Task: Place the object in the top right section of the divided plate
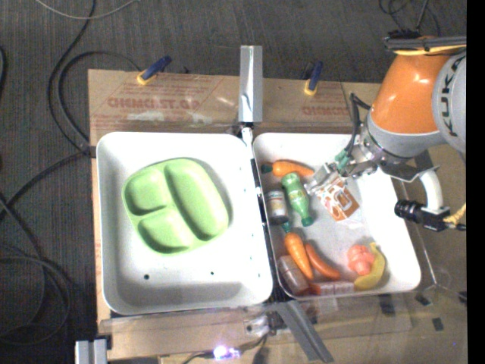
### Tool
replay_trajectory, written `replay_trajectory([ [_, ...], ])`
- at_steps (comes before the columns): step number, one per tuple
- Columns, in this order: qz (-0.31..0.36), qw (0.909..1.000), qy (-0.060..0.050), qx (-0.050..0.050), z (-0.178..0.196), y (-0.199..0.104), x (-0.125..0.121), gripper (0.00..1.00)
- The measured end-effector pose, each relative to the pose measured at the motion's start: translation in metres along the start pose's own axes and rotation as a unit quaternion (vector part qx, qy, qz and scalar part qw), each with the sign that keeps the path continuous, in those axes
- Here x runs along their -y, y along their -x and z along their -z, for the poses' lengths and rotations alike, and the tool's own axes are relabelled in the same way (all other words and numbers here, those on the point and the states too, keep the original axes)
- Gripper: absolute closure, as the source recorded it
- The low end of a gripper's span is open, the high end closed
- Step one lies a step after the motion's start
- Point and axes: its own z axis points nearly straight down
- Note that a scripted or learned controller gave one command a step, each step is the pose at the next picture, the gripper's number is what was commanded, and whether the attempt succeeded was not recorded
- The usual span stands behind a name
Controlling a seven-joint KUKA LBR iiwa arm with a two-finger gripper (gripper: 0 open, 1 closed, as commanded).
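The end effector (333, 174) hangs over the right bin (409, 275), just above an orange-and-white packet (339, 201); whether its fingers are apart I cannot tell. The green plate (176, 203) sits in the left bin (114, 279). A green bottle (297, 196) lies beside the packet.

"KUKA" lettering partly visible on the arm (453, 89), cardboard (159, 105) print illegible

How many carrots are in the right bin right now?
3. One carrot lies at the bin's far end beside the green bottle; two carrots lie side by side near the front. Others may be hidden.
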Motion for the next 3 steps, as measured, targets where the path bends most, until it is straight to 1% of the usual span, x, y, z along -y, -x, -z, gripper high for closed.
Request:
replay_trajectory([
  [1, -0.046, 0.999, 0.001, 0.0, 0.028, -0.037, -0.016, 1.0],
  [2, -0.077, 0.997, -0.002, 0.0, -0.031, -0.108, 0.023, 1.0],
  [3, 0.043, 0.9991, 0.0, 0.0, -0.009, -0.141, 0.042, 1.0],
])
